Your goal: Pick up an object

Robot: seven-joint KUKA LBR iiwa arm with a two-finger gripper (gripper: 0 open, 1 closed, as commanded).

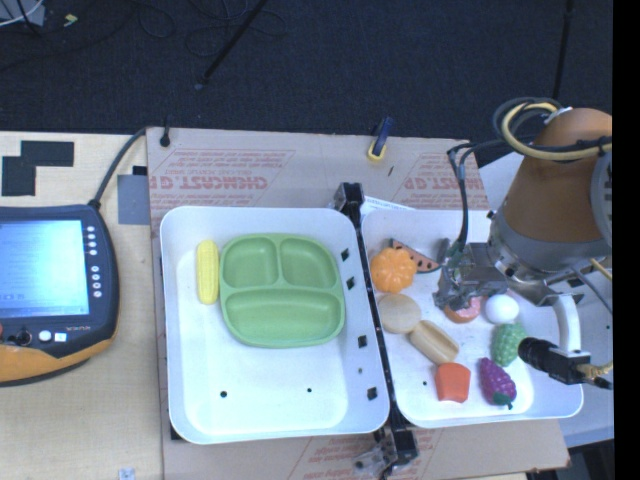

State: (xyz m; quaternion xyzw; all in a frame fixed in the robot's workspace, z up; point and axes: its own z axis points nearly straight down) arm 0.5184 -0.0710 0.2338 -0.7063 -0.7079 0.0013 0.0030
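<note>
The left bin holds a smooth green divided plate with a yellow corn cob touching its left edge. The right bin holds the toy foods: an orange pumpkin, a beige round piece, a bread roll, green grapes, purple grapes, a white egg. The gripper is low over a pink donut, which lies just under the fingers; whether they are released or clenched cannot be told.

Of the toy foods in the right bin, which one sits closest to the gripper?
The pink donut, directly under the gripper. The white egg lies just right of it; the orange pumpkin sits farther left.
</note>
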